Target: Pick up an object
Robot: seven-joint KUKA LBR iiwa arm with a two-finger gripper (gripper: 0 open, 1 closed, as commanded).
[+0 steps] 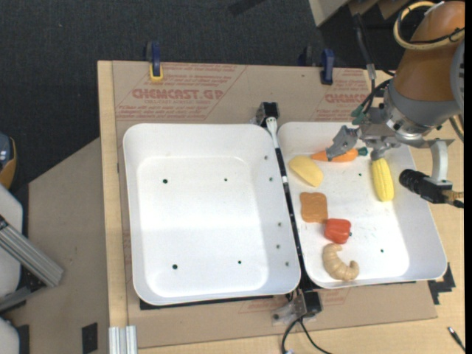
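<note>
Arm (424, 65) comes in from the right, grey body with an orange band above the wrist, reaching over the far end of the right bin (413, 260). Hand (352, 147) sits low over the carrot (333, 155), an orange piece lying across the bin's far end. One grey finger (344, 141) overlaps the carrot's right part; cannot tell whether the hand is released or clenched, and nothing shows the carrot clamped between fingers.

Right bin contents:
- lemon (306, 171), pale yellow, just in front of the carrot, near the divider between the bins
- corn cob (382, 179), yellow, lying lengthwise on the right side, near the hand
- cookie (313, 207), tan-orange square, in front of the lemon
- red pepper (338, 230), just beside the cookie's near right corner
- croissant (340, 263), beige and curved, at the near end, just in front of the red pepper

All items lie flat on the bin floor, none stacked.

Left bin (140, 198) sits beside the right one, edges touching along the middle. Both rest on a brown board (221, 87) with red print, held to the desk by two blue clamps (154, 57) on the far edge.
</note>
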